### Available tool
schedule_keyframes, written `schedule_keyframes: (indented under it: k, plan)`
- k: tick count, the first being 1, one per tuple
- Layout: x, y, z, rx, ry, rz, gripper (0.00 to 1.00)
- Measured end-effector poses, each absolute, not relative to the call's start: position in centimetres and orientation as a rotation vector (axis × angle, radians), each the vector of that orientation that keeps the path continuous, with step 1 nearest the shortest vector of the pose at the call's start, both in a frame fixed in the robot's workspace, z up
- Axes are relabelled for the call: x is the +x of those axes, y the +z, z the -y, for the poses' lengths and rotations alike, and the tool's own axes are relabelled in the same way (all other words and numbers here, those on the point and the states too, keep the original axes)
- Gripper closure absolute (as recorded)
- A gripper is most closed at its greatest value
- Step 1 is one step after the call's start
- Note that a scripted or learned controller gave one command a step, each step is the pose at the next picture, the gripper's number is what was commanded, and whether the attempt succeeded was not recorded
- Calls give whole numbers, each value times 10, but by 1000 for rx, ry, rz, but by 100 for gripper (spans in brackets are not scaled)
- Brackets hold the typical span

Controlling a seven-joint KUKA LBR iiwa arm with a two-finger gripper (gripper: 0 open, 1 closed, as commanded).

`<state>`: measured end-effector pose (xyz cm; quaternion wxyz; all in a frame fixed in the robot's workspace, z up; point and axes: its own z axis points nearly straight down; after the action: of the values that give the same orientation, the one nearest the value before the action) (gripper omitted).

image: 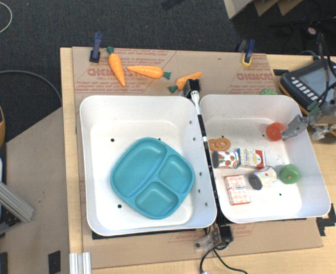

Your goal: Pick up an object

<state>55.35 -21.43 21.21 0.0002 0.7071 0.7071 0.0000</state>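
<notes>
The right bin [314, 196] holds several small items: a red ball-like fruit [275, 131], a pretzel [219, 144], a lying carton [239, 158], a green round fruit [289, 174], a small pink box [237, 189] and a grey-white object [261, 180]. A teal divided plate [152, 177] lies in the left bin [94, 124]. My gripper [294, 128] reaches in low over the right bin's right rim. Its grey tip is just right of the red fruit and nothing is visibly held.
Three toy carrots [116, 68], [146, 71], [188, 80] lie on the cardboard behind the bins. Blue clamps [95, 47], [248, 51] grip the board's back edge. A black pendant [311, 81] with cables sits at the far right.
</notes>
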Motion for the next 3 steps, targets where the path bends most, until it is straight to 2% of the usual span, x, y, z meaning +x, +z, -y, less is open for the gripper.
schedule_keyframes:
  k: [1,2,3]
  plan:
    - [587,86,215,2224,11,-2241,0]
    - [625,84,210,2217,5,-2227,0]
    - [625,97,213,2214,4,-2222,100]
